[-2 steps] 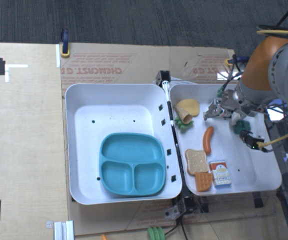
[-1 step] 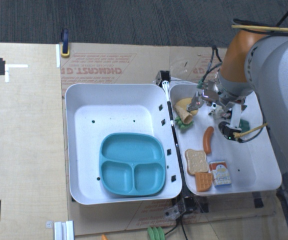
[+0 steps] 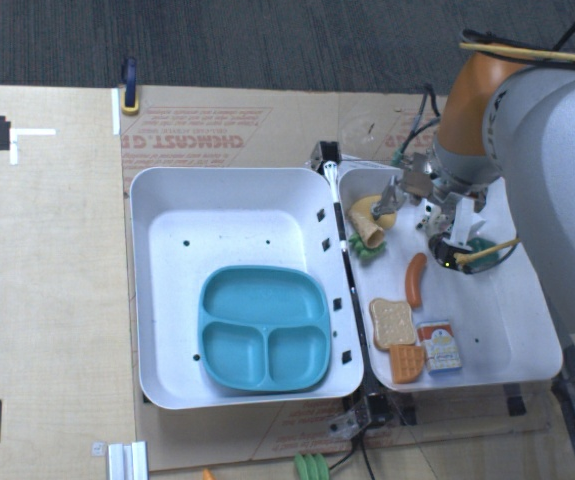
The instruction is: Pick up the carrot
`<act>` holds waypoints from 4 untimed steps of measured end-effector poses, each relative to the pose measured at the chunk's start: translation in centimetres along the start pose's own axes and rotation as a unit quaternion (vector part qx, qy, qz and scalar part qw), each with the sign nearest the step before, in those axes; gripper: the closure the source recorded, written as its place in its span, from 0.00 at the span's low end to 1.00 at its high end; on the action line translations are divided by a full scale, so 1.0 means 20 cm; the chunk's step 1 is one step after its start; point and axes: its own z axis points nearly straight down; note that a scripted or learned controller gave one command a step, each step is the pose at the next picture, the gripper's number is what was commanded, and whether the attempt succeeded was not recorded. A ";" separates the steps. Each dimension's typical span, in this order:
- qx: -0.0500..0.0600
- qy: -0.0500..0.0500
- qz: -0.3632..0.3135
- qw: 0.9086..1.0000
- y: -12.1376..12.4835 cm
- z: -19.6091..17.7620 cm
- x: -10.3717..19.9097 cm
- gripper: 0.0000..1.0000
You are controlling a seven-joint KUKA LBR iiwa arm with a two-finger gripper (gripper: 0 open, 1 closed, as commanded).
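Hanging over the far end of the right bin [image 3: 527,353], the pincer [image 3: 422,206] is sitting under the grey arm [image 3: 552,178] with its orange band. Cables and wrist hardware are crowding it, so whether it is spread or pressed together cannot be told. Nothing is showing in its grip.

Just beside it toward the bin divider, a yellowish piece [image 3: 368,220] is lying with a green scrap at its near end. A yellow-and-green item [image 3: 484,253] is lying close by on the arm's side.

The carrot [image 3: 415,280], judged to be the slender orange-red piece, is lying flat on the bin floor nearer the camera than the pincer, apart from it. Its long axis is running almost straight from far to near, the far end leaning slightly toward the arm. Which end is the tip is too small to tell.

A bread slice [image 3: 392,321] is lying just beside its near end, with an orange square [image 3: 405,363] and a small box [image 3: 440,347] beyond that.

A good pick is probably calling for the pincer to travel toward the camera, centre over the carrot's middle, and close across its narrow width rather than along its length. Keeping clear of the bread is likely mattering too.

The left bin [image 3: 157,298] is holding a blue tray [image 3: 265,328].
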 end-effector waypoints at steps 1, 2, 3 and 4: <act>0.000 -0.001 0.000 1.000 0.00 -0.04 0.00 1.00; 0.000 -0.002 -0.001 1.000 0.00 -0.04 0.00 0.00; -0.002 -0.002 0.198 0.980 0.00 0.00 0.00 0.00; -0.002 -0.002 0.198 0.980 0.00 0.00 0.00 0.00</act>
